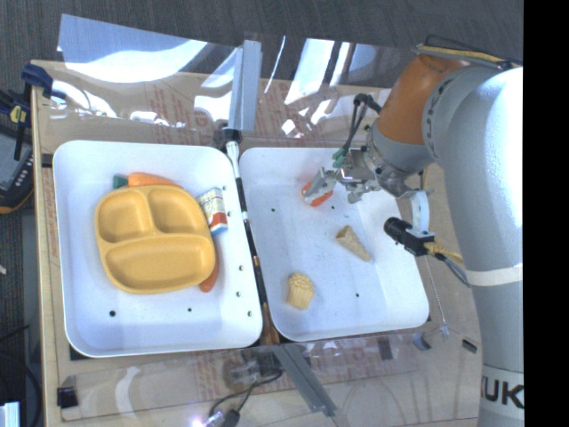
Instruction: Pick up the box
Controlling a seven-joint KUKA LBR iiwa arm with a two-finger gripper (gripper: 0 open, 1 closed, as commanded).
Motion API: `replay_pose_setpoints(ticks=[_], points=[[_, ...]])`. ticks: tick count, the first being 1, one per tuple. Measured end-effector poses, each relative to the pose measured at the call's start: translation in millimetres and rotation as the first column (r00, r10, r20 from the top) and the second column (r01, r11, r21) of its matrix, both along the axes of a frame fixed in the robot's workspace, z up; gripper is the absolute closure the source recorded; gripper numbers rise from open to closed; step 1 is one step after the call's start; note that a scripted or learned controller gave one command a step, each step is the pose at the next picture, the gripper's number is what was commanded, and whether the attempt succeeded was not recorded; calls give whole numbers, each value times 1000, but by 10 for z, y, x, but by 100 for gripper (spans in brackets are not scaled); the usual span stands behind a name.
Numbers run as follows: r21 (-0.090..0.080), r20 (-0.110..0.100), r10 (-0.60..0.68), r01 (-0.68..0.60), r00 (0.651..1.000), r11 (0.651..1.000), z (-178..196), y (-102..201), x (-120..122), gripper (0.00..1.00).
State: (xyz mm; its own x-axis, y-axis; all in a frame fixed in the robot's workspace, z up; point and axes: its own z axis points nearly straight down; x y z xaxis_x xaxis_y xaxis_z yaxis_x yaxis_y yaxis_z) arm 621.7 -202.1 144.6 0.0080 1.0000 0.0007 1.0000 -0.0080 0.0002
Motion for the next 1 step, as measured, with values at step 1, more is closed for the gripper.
replay_pose_setpoints(ticks=[1], points=[[-1,0,172,-172,985,985,269,-15,118,0]])
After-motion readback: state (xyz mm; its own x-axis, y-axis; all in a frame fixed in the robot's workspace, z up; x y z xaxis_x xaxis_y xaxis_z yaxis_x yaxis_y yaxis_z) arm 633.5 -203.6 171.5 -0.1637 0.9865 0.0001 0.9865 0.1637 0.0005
